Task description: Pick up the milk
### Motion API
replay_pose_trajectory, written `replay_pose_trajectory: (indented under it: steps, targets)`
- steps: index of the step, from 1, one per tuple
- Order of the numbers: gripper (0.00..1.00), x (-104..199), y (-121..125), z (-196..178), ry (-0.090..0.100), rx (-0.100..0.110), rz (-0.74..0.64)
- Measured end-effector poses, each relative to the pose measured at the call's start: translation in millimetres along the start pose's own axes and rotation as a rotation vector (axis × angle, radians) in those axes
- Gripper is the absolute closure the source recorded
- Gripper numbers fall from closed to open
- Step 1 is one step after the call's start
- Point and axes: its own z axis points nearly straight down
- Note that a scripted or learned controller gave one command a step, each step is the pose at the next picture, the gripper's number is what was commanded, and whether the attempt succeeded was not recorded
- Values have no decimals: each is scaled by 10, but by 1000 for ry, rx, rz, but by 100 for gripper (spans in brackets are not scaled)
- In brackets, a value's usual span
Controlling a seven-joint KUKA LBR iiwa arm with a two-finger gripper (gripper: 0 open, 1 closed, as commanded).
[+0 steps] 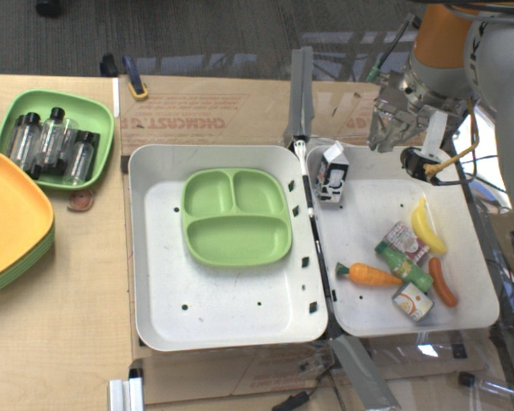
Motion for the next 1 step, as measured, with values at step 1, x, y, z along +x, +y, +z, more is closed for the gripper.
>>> replay_pose_trajectory:
  steps: [1]
  targets:
    - [100,-282,-243,546,0,4,197]
